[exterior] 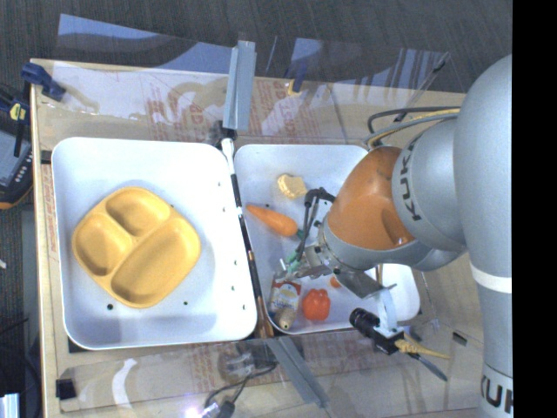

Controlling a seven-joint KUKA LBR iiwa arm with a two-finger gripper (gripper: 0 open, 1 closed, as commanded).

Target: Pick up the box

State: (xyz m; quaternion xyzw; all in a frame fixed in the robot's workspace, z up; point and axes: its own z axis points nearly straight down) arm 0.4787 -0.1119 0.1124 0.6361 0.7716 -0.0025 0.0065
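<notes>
Box (285, 293) just below tool (300, 264)

From my seat the arm (409, 207) is covering most of the right bin (261, 159), so I am seeing only its left strip and whatever lies beneath the orange band is staying hidden. The hand (300, 264) is sitting under the wrist among small items, too cluttered for me to be reading its state. I am looking for the box and cannot pick it out. A small object (283, 299) beside the red item (316, 304) is too blurred to name. The arm's upper section is running off the right and bottom edges.
</notes>
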